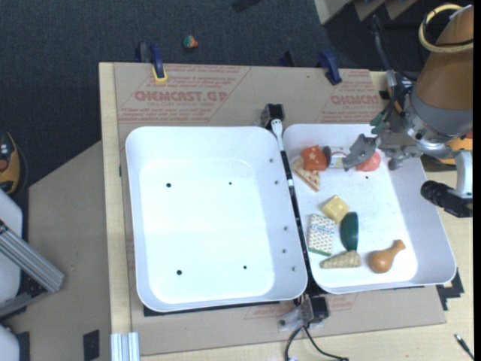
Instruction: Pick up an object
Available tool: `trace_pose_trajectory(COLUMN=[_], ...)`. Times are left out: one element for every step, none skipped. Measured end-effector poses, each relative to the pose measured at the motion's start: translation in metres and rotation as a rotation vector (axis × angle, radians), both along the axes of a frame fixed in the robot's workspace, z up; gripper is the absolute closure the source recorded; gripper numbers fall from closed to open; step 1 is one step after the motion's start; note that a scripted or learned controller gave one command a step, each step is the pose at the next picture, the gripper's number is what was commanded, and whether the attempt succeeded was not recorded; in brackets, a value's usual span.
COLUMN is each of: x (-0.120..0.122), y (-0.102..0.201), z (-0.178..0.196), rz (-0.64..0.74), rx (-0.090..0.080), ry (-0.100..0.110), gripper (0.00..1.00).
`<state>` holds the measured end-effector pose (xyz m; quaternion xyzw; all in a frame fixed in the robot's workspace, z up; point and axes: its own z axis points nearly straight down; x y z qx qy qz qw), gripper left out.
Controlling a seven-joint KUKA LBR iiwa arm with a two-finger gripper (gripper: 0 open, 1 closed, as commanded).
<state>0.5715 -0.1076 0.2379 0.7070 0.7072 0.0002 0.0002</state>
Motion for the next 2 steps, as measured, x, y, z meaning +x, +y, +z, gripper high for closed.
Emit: trace_pose_trajectory(x=[0.04,0.079], y=[-0.031,-0.002], z=[-0.159,-0.153], rz=[-0.001,0.0], rx=[0.0,-0.002], ry=[0.002,0.007], gripper=[0.0,0.0])
